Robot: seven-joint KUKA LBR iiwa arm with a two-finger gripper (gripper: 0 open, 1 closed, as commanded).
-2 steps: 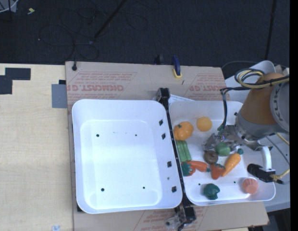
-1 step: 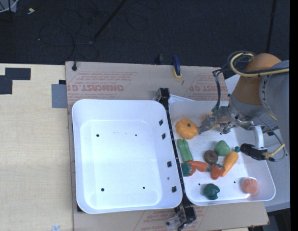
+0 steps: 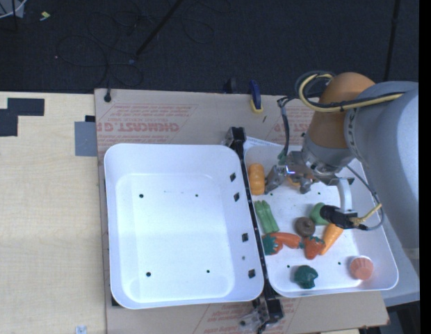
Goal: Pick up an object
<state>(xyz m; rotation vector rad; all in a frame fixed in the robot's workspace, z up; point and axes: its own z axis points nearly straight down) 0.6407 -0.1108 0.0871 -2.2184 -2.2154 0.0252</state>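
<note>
No object is seen between the fingers of the gripper [image 3: 293,175], so nothing can be said to be held. The candidates for picking are gathered in the right bin [image 3: 386,273]. A yellow-orange corn-like piece [image 3: 256,178] is lodged against the bin's left wall, just left of the gripper. Below it a green ridged vegetable [image 3: 266,216] is laid lengthwise, and a red pepper-like piece [image 3: 281,241] is found just under that. Toward the middle a brown round piece [image 3: 305,225] is seen, with a green round piece [image 3: 318,211] near it, an orange carrot [image 3: 331,236] tilted at lower right of them, and a small red piece [image 3: 313,248] touching the carrot's lower end. A dark green broccoli-like piece [image 3: 305,276] and a pink-orange ball [image 3: 361,267] are set near the bin's lower edge.

The gripper is lowered into the upper part of the right bin, beside the corn-like piece; whether its fingers are apart or together cannot be told, since the metal parts are blurred into one another. The arm [image 3: 382,138] is stretched in from the right of the frame, its orange band [image 3: 337,117] bent over the bin, probably so that the tool can be brought down steeply among the toys.

The left bin [image 3: 118,186] is set alongside, the two bins being joined by a black divider [image 3: 247,214], on a cardboard sheet [image 3: 167,120] over the pale bench [image 3: 42,221].
</note>
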